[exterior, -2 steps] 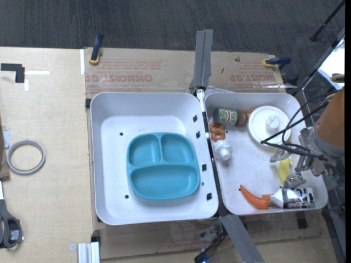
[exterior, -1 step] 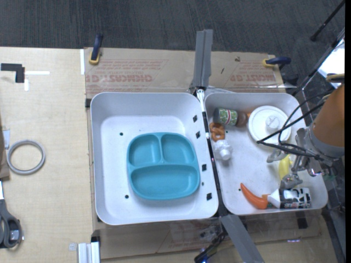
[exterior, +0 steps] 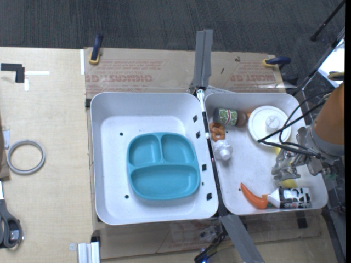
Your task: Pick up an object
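Observation:
My gripper (exterior: 286, 167) hangs over the right side of the right bin (exterior: 241, 100), just above a white bottle with a black label (exterior: 289, 198) that lies near the front wall. A small yellow object (exterior: 289, 183) peeks out between the gripper and the bottle. An orange carrot-shaped piece (exterior: 253, 196) lies left of the bottle. Further back sit a white round bowl (exterior: 267, 124) and a small green-labelled jar (exterior: 229, 116) on its side. A small orange item (exterior: 218, 130) and a pale crumpled object (exterior: 222, 152) lie by the left wall.
The left bin (exterior: 104, 163) holds a blue divided plate (exterior: 163, 166). Black cables (exterior: 285, 127) run from the arm across the white bowl. On the bench at left lie a roll of tape (exterior: 24, 156) and scissors (exterior: 10, 230).

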Tool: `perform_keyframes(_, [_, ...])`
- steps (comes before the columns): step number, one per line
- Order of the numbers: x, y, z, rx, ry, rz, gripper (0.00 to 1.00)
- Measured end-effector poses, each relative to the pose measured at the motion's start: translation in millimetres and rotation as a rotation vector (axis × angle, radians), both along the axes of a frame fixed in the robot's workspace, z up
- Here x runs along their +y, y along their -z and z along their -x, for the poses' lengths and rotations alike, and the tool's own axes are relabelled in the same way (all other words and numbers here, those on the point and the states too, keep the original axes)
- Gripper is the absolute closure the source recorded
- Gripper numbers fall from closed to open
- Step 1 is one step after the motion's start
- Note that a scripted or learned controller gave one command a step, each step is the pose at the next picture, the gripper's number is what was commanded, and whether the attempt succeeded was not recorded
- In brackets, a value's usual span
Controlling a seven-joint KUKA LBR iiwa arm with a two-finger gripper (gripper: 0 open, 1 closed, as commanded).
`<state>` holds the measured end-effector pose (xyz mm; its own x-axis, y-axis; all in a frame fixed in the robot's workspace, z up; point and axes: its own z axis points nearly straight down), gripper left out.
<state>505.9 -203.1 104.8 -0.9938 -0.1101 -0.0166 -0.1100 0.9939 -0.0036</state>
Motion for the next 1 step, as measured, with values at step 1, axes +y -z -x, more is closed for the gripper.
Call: perform_keyframes(1, [84.9, -42.4, -18.5, 0.013, -0.065, -0.002, 1.00])
